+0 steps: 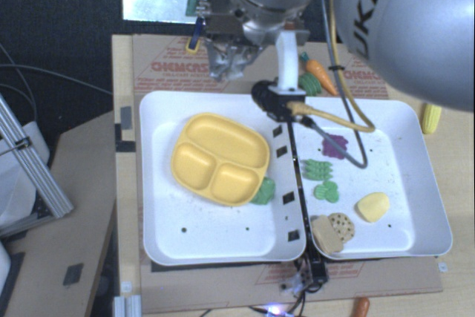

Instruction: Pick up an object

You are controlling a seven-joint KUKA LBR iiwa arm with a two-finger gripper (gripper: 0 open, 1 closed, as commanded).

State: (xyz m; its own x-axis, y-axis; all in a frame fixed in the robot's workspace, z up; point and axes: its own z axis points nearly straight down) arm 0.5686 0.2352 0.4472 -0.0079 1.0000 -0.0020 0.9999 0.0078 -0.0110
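Observation:
My gripper [227,61] hangs above the back edge of the left bin [159,182], over the cardboard behind it. A yellow three-compartment plate [220,159] lies in the left bin, with a small green toy [263,191] touching its front right corner. In the right bin [415,182] lie purple grapes [335,145], a green bundle [318,169], a green piece [326,193], a pale yellow piece [372,206], a chocolate-chip cookie [341,223] and a tan slice [323,235]. All of these lie apart from the gripper.
A carrot [321,73] and a green item [308,84] lie on the cardboard behind the right bin. A corn cob [430,117] sits outside the right bin's right rim. A white tube [287,64] and cables [349,126] hang over the divider between the bins.

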